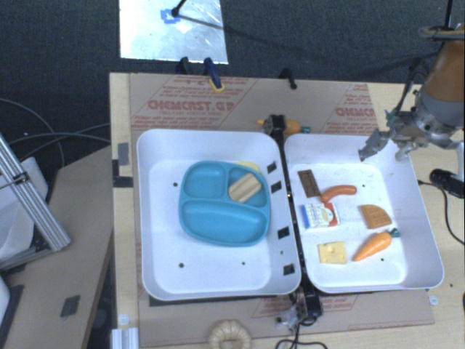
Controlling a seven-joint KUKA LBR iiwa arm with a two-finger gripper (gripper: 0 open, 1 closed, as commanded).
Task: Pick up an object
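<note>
The right bin (418,217) holds several toy foods: a brown bar (309,182), an orange-red sausage (339,192), a small white, blue and red carton (320,214), a brown bread slice (375,216), a carrot (375,245) and a yellow cheese square (333,253). My gripper (385,148) hangs over the far right part of this bin, beyond the sausage and the bread slice. Its fingers (369,147) are spread open with nothing between them.
The left bin (163,260) bears a blue divided plate (218,220) with a tan bread roll (245,187) in its upper right section. A yellow piece (251,166) lies just behind the plate. A black divider (289,217) joins the two bins.
</note>
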